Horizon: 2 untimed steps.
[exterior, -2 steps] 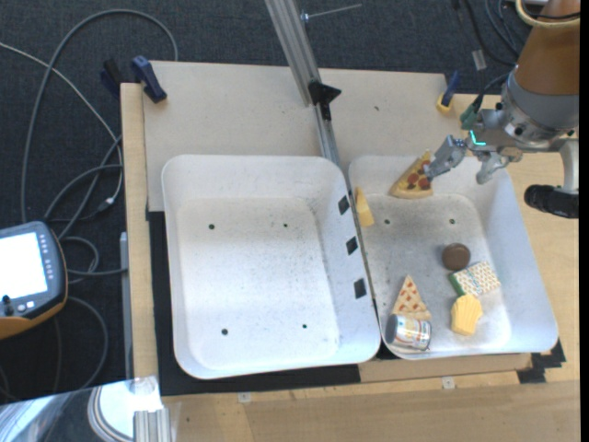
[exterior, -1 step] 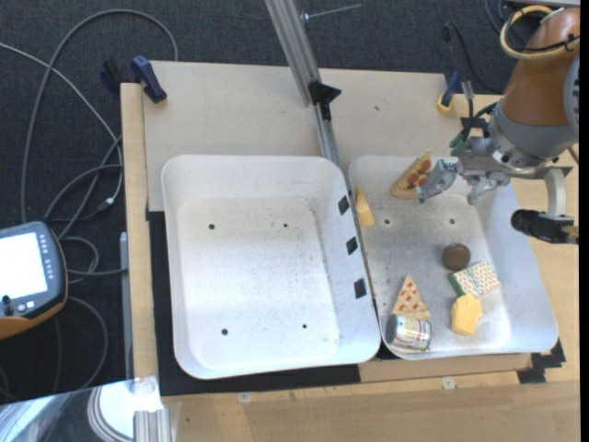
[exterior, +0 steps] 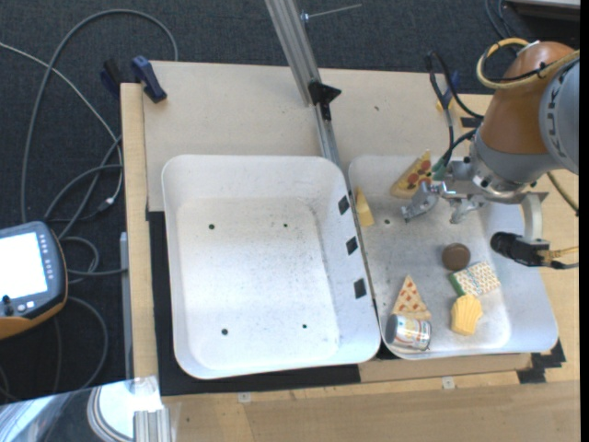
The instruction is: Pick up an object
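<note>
Arm [exterior: 529, 109] reaching in from the right, orange band above the wrist, wrist bent down over the far part of the right bin [exterior: 525, 339]. Gripper [exterior: 440, 206] low over the bin floor, fingers [exterior: 416, 210] spread apart with nothing between them.

Contents of the right bin, relative to the gripper:
- Pizza slice toy [exterior: 411, 178] at the far left of the bin — just beside the gripper on its left, not within the fingers; contact cannot be judged.
- Small yellow block [exterior: 364, 210] against the bin's left wall, near the gripper, apart from it.
- Brown round object [exterior: 456, 256] on the bin floor, near the gripper on the camera side, apart from it.
- Patterned green-and-white piece [exterior: 476, 279] just beside the brown round object.
- Yellow corn-like toy [exterior: 467, 315] nearer the front edge, well apart from the gripper.
- Second pizza slice toy [exterior: 410, 296] lying just above a silver can [exterior: 409, 332] at the front left corner, well apart from the gripper.

Left bin [exterior: 184, 182] alongside, sharing the tabletop [exterior: 230, 109]. Blue clamp [exterior: 147, 76] at the tabletop's far left corner. Handheld pendant [exterior: 28, 274] with a lit screen off the tabletop at left.
</note>
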Each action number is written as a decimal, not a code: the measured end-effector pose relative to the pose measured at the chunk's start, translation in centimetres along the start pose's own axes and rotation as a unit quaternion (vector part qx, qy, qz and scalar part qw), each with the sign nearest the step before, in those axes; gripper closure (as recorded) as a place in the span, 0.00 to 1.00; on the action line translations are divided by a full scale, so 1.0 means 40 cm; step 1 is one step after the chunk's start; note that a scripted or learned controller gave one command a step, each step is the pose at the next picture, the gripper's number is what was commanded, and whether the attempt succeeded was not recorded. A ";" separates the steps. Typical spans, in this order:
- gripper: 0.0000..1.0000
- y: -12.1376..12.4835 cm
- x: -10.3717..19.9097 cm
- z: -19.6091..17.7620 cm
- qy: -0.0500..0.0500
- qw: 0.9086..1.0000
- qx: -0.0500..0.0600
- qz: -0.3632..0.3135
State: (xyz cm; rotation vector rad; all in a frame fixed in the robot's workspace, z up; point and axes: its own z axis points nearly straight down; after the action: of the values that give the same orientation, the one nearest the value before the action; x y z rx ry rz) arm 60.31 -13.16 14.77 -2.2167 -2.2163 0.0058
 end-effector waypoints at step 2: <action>1.00 0.004 0.002 0.095 0.000 1.000 -0.004 0.000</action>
State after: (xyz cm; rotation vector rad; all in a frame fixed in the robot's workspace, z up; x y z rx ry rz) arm 60.43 -13.07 10.95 -2.2212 -2.2211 -0.0032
